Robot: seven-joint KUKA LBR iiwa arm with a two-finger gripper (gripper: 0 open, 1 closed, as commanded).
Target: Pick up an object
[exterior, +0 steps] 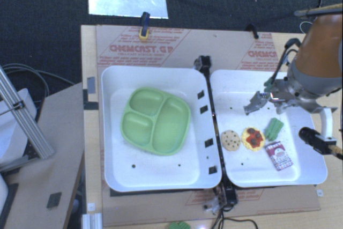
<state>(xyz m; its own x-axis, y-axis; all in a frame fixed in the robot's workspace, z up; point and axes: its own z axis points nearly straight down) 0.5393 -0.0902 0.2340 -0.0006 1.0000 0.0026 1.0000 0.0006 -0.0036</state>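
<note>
The right bin (236, 88) holds a round chocolate-chip cookie (231, 140), a yellow disc with red pieces on top (253, 138), a green ridged piece (274, 128) and a red-and-white packet (279, 155), all near its front. My gripper (267, 105) hangs over the middle of that bin, just behind the green piece and the yellow disc. Its fingers stand open and spread, with nothing between them. The grey arm with its orange band (321, 45) reaches in from the right and hides the bin's far right corner.
The left bin (115, 169) holds a light green divided plate (156, 120). A black hinge strip (210, 120) runs between the two bins. The back half of the right bin is bare white floor.
</note>
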